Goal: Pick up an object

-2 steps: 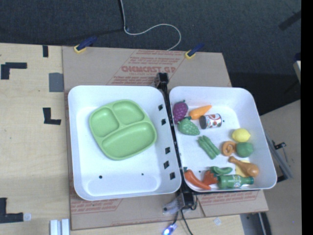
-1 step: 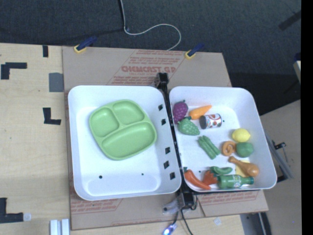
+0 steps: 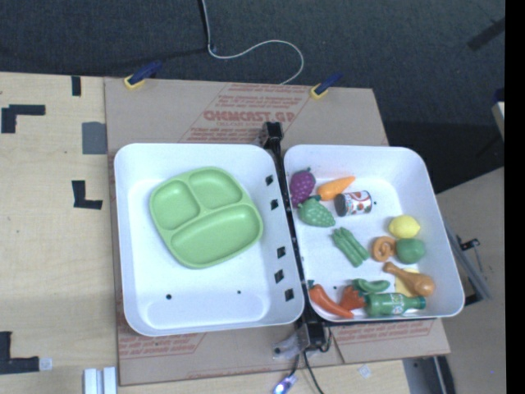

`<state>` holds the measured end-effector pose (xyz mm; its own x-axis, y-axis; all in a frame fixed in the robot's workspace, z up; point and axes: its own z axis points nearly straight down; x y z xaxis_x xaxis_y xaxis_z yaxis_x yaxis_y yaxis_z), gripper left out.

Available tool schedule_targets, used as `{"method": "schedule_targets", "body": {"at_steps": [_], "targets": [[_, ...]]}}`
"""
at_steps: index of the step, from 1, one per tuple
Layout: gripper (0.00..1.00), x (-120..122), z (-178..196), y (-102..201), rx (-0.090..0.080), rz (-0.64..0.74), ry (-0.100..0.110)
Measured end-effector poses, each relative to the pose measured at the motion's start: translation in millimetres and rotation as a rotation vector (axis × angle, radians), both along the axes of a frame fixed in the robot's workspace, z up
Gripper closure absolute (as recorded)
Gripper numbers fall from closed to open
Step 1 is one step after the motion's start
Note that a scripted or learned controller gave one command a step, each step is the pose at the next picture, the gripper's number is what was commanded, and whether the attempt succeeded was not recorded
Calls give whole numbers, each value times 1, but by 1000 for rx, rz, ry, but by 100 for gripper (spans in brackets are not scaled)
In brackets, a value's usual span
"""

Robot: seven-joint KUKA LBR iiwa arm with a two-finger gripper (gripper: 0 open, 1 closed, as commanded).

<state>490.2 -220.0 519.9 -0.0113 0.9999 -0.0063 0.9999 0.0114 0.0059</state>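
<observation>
The right bin (image 3: 410,164) holds several toy foods. Purple grapes (image 3: 302,185) and a green leafy piece (image 3: 315,213) lie by its left wall. An orange carrot (image 3: 336,188) and a small can (image 3: 354,203) sit near the back. A yellow lemon (image 3: 404,226), a green lime (image 3: 411,250) and an orange ring piece (image 3: 382,248) lie at the right. Green beans (image 3: 350,246) rest in the middle. A chicken drumstick (image 3: 410,280), a green bottle (image 3: 394,304) and a red pepper (image 3: 330,301) lie along the front.
The left bin (image 3: 139,302) holds a green divided plate (image 3: 207,216). Both bins sit on a cardboard sheet (image 3: 238,113) on the wooden bench. A white cable (image 3: 246,52) loops over the dark floor behind.
</observation>
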Motion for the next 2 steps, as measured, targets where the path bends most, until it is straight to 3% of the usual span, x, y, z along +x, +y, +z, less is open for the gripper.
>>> {"method": "schedule_targets", "body": {"at_steps": [2], "targets": [[100,1,20,0,-3,0,-2]]}}
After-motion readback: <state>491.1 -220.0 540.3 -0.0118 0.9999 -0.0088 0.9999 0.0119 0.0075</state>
